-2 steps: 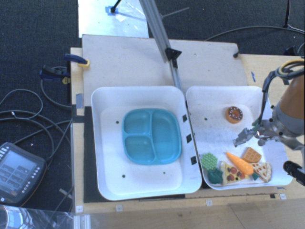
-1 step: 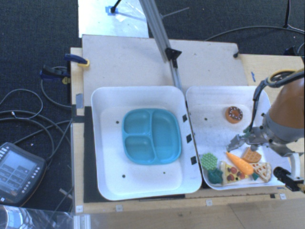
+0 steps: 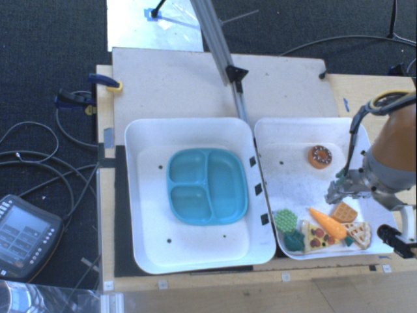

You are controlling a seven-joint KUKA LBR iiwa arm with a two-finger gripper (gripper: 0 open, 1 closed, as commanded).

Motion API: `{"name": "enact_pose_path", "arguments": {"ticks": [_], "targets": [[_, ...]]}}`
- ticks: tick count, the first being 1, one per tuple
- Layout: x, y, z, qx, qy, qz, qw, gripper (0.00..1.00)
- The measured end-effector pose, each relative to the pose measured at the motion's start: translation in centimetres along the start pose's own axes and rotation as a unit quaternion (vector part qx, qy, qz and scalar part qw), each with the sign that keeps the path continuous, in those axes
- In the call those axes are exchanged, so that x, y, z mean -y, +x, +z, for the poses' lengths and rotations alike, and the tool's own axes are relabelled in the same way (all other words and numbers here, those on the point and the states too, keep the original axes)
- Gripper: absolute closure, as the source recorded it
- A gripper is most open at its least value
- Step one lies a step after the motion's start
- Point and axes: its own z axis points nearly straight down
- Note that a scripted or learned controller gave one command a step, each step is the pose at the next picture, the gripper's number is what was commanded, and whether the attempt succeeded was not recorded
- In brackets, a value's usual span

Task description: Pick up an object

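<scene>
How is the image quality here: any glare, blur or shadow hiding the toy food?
Camera view: even lighting, soft focus overall; white bins bright but not blown out; the donut and carrot read clearly; the gripper is slightly blurred, casting only a faint shadow.

Two shallow white bins are counted on the bench — a left bin (image 3: 140, 194) and a right bin (image 3: 287, 142). One teal divided plate (image 3: 207, 186) with three compartments is seen in the left one. In the right one, toy foods are tallied: one donut (image 3: 320, 156), one carrot (image 3: 328, 222), one waffle (image 3: 343, 212), two pizza slices (image 3: 315, 235) (image 3: 359, 233), one green leafy piece (image 3: 285, 220) — plus one dark green item (image 3: 294, 241), kind not made out.
</scene>
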Motion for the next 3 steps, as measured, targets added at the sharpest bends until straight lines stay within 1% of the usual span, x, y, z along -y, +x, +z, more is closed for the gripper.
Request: {"name": "enact_pose_path", "arguments": {"ticks": [2,3], "targets": [[0.7,-0.7,-9.2,0.001,-0.002,-0.002,1.0000,1.00],[0.5,-0.8,-14.0,0.001,-0.002,-0.003,1.0000,1.00]]}}
